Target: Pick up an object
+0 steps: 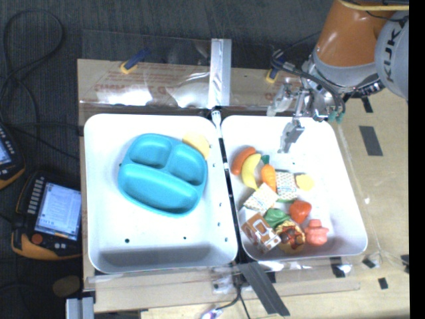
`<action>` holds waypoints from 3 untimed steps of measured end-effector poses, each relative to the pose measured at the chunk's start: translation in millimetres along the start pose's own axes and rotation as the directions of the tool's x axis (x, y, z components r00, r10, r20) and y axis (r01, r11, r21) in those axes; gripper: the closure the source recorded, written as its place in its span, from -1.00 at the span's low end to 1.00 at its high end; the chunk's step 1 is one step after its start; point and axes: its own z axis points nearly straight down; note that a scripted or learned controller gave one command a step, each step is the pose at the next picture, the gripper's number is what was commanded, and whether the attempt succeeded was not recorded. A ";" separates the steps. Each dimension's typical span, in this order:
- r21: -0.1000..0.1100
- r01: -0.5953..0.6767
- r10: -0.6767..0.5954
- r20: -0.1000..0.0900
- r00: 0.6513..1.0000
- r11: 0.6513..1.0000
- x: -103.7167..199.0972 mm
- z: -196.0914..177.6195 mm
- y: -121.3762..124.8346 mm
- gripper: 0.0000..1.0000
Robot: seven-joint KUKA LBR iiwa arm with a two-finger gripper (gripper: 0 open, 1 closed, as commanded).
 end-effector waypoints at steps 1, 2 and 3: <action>0.001 -0.291 0.291 -0.002 0.957 0.957 49.8 109.3 -16.3 -1.00; 0.005 -0.605 0.605 -0.007 0.796 0.796 -7.5 157.5 -15.1 -1.00; -0.007 -0.767 0.767 0.008 0.641 0.641 30.2 157.3 -5.5 -1.00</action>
